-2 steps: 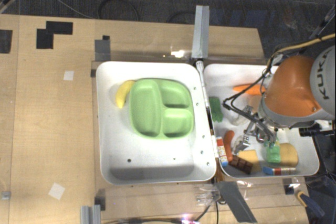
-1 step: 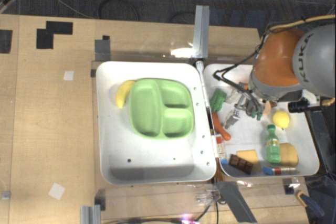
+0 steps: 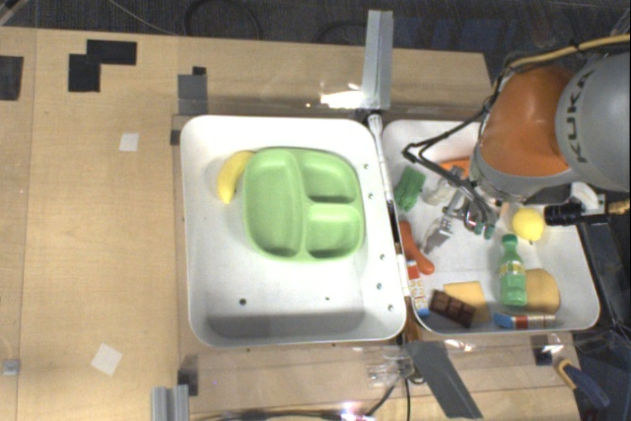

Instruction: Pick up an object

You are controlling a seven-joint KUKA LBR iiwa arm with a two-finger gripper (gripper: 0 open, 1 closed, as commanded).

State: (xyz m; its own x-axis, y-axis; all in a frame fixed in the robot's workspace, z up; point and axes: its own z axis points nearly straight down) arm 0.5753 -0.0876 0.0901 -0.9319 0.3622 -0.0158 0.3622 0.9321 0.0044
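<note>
My gripper (image 3: pixel 446 222) hangs over the left-middle of the right bin (image 3: pixel 590 296), open, with nothing between its fingers. Just left of it lies a green object (image 3: pixel 409 184), and below it an orange carrot-like piece (image 3: pixel 420 257) rests against the bin's left wall. A yellow lemon (image 3: pixel 529 225) and an upright green bottle (image 3: pixel 512 275) stand to the gripper's right. Along the bin's front edge sit a brown chocolate bar (image 3: pixel 452 309), a yellow block (image 3: pixel 469 292), a tan round piece (image 3: pixel 542 290) and a blue-red marker (image 3: pixel 523 318).
The left bin (image 3: pixel 217 301) holds a green divided plate (image 3: pixel 301 202) with a banana (image 3: pixel 232 175) beside its left edge. The arm's orange band (image 3: pixel 523 128) looms over the right bin's back part. A metal post (image 3: pixel 379 59) stands behind the divider.
</note>
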